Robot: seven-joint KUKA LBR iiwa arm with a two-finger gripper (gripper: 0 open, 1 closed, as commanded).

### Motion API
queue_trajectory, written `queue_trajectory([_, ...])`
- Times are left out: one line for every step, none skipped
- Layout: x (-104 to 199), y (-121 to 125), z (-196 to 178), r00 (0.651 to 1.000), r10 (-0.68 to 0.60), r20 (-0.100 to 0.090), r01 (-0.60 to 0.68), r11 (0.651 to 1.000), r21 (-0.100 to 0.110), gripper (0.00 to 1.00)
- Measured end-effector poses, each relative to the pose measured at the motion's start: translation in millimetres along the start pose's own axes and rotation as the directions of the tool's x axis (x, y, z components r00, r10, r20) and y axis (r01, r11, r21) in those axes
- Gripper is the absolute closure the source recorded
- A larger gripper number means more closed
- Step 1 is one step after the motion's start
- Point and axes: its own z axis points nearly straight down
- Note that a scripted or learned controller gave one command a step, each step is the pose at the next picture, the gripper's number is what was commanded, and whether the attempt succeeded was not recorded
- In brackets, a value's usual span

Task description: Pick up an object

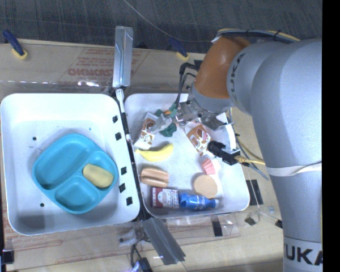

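My gripper (pixel 184 113) hangs over the far middle of the right bin (pixel 238 194), below the arm's orange band. Just beside it lie a dark green object (pixel 169 129) and two brown-and-white snack packets (pixel 148 130) (pixel 199 138). Further forward in the same bin are a yellow banana (pixel 155 152), a hot dog toy (pixel 154 177), a pink block (pixel 208 166), a round tan cookie-like disc (pixel 205 186) and a blue-capped bottle (pixel 184 199) lying on its side along the near wall. The arm hides the fingertips.
The left bin (pixel 17 152) holds a blue divided plate (pixel 56 163) with a yellow potato-like lump (pixel 98 175) in its right compartment. A metal divider bar (pixel 122 55) stands between the bins at the back. The arm's grey body covers the right bin's right side.
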Motion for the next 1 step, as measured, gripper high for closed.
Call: queue_trajectory([-10.8,33.1,12.4,0.976,0.220,-0.004,-0.219,0.976,0.013,0.00])
